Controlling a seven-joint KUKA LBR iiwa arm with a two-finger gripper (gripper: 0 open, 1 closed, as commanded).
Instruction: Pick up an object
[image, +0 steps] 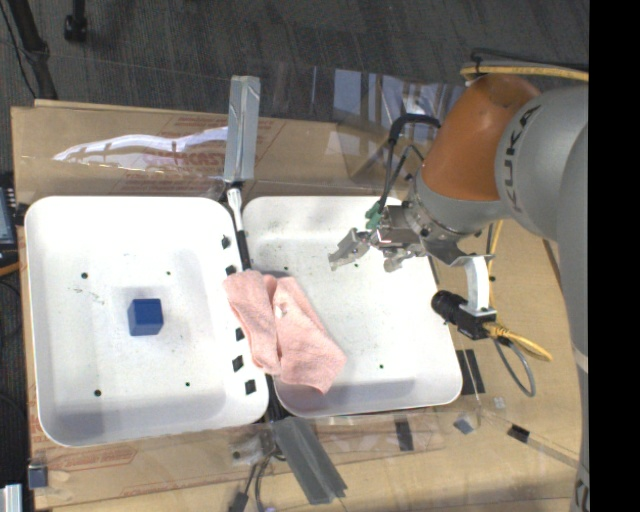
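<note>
The two-finger gripper (364, 262) hangs over the upper middle of the shallow white plastic bin on the view's right (420, 385). It is carried by the grey arm with an orange band (478, 150), which reaches in from the gripper's right. Its two metal fingers (345, 250) stand spread apart, and only bare white bin floor shows in the gap between them, so it grips nothing.

Below the gripper and to its left in the view lies a crumpled pink cloth (285, 330). It is in the same bin as the tool but apart from it. The cloth's upper left corner is bunched against the bin's left wall, next to the divide between the bins, and its lower end points towards the bin's near rim.

Farther left of the gripper, beyond the cloth and the divide, a small blue cube (146, 316) sits alone on the floor of the second shallow white plastic bin (60, 215). The cube is well apart from the tool.
</note>
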